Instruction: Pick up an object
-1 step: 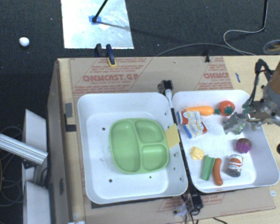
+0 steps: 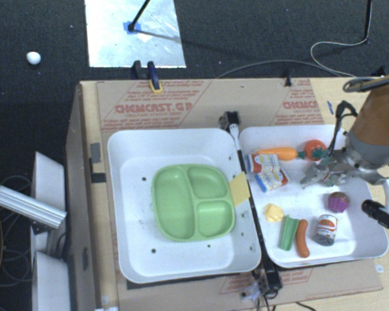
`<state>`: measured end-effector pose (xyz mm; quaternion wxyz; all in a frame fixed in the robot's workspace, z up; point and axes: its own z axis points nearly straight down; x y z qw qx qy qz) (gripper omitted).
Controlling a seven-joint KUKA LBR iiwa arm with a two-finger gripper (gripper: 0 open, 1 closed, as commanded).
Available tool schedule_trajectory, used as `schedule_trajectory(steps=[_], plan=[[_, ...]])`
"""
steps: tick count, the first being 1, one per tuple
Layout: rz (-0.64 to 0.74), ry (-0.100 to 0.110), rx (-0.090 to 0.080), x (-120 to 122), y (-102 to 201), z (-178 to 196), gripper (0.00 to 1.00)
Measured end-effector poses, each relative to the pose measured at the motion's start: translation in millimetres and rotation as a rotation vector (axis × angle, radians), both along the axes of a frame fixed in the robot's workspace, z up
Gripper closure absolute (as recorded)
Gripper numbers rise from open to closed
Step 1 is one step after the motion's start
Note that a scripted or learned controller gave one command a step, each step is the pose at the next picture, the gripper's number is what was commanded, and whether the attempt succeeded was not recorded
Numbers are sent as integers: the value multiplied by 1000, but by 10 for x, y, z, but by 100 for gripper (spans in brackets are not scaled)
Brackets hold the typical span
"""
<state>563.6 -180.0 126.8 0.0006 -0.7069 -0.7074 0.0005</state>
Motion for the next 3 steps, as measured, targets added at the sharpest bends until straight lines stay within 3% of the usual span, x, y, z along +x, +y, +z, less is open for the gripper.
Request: schedule_trajectory(steps=[1,2,3], plan=[[4,-2,1,881,405,-430,0],[6,15,2,1015,475,-452,0],[8,17,1,1013,470,-350,100]])
